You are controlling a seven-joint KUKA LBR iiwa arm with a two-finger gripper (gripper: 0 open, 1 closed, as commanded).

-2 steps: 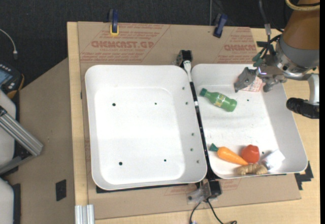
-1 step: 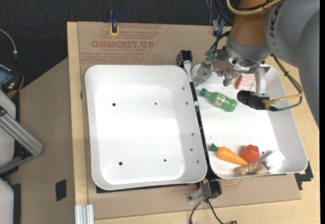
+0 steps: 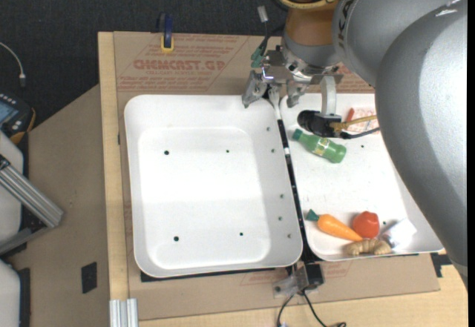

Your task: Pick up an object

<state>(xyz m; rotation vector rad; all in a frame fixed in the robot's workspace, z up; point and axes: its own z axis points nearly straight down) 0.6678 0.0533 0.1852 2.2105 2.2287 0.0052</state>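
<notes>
Gripper (image 3: pixel 273 94) hangs over the top end of the seam between the bins, fingers spread, holding nothing.
Shift it right, over the green bottle (image 3: pixel 320 145) in the right bin (image 3: pixel 371 177), then drop straight down.

Red print "CHEMCAST GP" on brown cardboard sheet (image 3: pixel 185 58) behind the bins; rest of lettering illegible
</notes>
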